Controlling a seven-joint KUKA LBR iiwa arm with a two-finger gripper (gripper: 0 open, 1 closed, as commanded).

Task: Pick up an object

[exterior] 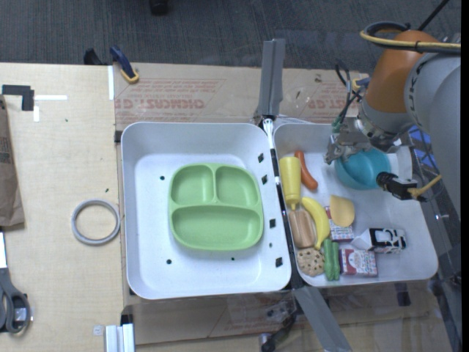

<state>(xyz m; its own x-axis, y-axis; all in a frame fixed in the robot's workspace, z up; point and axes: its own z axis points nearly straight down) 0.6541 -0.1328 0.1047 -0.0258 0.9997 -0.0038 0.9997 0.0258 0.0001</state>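
Observation:
The right bin (410, 270) holds several small objects. A teal rounded cup (364, 170) lies at its back, and my gripper (340, 149) sits low over the cup's upper left edge, touching or nearly touching it. Down the bin's left side lie a yellow bottle (290, 180), an orange carrot (307, 171), a banana (317, 219), a bread roll (300, 229) and a cookie (310, 262). A black-and-white toy car (387, 239), a red box (360, 262) and a yellow chip (342, 210) rest toward the front right.
The left bin (139, 196) holds a green divided plate (216, 207). A tape ring (96, 221) lies on the bench to the left, with scissors (11, 310) at the front left corner. The grey arm with its orange band (392, 79) fills the back right.

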